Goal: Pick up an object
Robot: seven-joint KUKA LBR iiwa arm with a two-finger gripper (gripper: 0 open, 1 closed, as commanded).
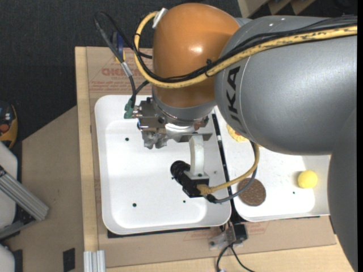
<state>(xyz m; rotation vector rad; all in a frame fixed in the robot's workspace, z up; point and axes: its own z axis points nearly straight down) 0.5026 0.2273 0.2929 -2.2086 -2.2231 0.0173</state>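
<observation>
Over the left bin (119, 174) the pincer (152, 136) hung low; open or closed, couldn't tell. Reaching step, I'd guess: ball (307, 179) and disc (252, 192) sat in the right bin (278, 171), so the next move meant shifting there.

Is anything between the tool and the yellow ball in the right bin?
The tool is over the left bin; the yellow ball lies in the right bin. Between them run the bins' adjoining rims, and a brown disc lies just past them, beside the direct line. Nothing covers the ball.
</observation>
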